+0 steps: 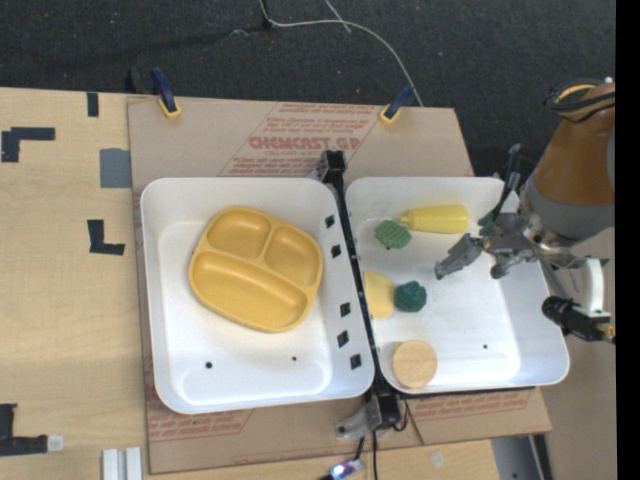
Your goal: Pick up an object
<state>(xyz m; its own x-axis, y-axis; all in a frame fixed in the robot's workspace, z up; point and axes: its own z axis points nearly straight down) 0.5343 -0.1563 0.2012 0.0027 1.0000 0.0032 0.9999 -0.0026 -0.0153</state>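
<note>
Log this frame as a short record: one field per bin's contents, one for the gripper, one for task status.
left bin: yellow divided tray, lying flat
right bin: yellow corn cob, light green piece, dark green piece, pale yellow piece by the divider, round tan disc at the near edge
gripper: over the right bin, right of the green pieces, nothing visibly between its fingers
task status: no object picked up yet
</note>
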